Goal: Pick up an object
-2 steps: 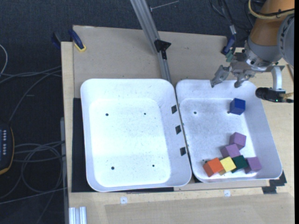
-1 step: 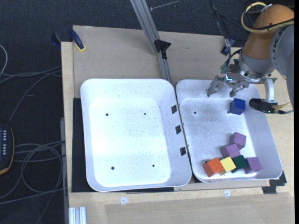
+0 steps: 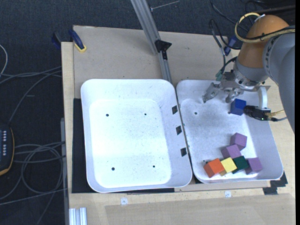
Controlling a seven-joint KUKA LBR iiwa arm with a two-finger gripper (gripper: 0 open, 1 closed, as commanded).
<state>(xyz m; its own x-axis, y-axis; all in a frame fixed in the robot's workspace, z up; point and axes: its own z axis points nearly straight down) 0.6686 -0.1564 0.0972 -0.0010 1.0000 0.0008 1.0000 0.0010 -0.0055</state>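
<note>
Step in hand: approach; no object appears lifted or gripped, so the pick is judged not yet made.
Gripper: over the far end of the right bin; whether it is spread or pressed together cannot be told at this size.
Nearest object: blue cube, on the bin floor just beside the gripper on its near side; contact cannot be told.
Other objects: cluster at the near right corner of the right bin, comprising orange cube, yellow cube, green cube and three purple cubes, packed touching.
Next move, as judged: centre over the blue cube, descend, close on it; it lies apart from the cluster, so it seems the easier target.
Left bin: white, speckled floor.
Table: pale wood; metal pole rising at the back; blue and yellow clamp at the far left corner.
Room: dark carpet, with loose cables to the left.
</note>
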